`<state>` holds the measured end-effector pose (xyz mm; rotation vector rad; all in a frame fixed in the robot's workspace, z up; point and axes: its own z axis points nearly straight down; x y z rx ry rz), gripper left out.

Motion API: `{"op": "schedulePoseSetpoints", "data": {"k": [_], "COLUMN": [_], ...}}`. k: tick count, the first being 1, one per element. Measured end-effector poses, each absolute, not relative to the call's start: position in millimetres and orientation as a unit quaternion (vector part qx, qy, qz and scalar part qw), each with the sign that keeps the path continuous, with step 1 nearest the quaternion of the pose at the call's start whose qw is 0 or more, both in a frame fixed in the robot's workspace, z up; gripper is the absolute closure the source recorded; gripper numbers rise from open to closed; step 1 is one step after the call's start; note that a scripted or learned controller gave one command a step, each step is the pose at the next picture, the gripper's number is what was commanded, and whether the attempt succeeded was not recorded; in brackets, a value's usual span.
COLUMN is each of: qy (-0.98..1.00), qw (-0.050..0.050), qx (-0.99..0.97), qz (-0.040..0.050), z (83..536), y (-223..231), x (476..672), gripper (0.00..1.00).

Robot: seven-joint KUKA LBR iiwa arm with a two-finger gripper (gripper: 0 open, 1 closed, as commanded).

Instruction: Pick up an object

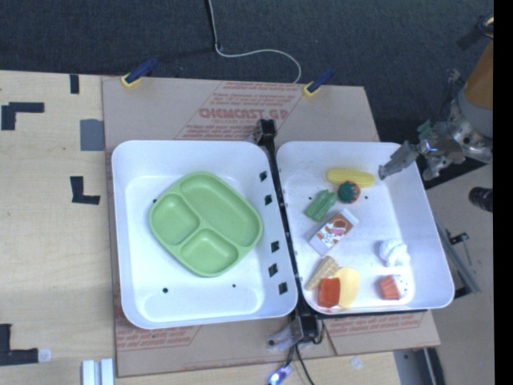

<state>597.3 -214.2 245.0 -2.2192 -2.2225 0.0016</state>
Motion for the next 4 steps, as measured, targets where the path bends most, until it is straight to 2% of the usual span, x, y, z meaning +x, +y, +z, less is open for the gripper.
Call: {"op": "schedulePoseSetpoints", "data": {"k": [1, 2, 3, 4], "qy": [-0.71, -0.709, -0.708, -0.709], "qw": [0.006, 0.0, 0.0, -0.003], "qx": [-0.704, -0.705, -0.706, -0.706], "qz": [0.0021, 0.0, 0.0006, -0.0024], "z": [80.1, 83.8, 94.0, 304.1], "y": [-123.9, -91.0, -92.4, -61.1], "x": [589.0, 615.9, 614.9, 588.0], "gripper": [0.0, 0.0, 1.0, 1.0]}}
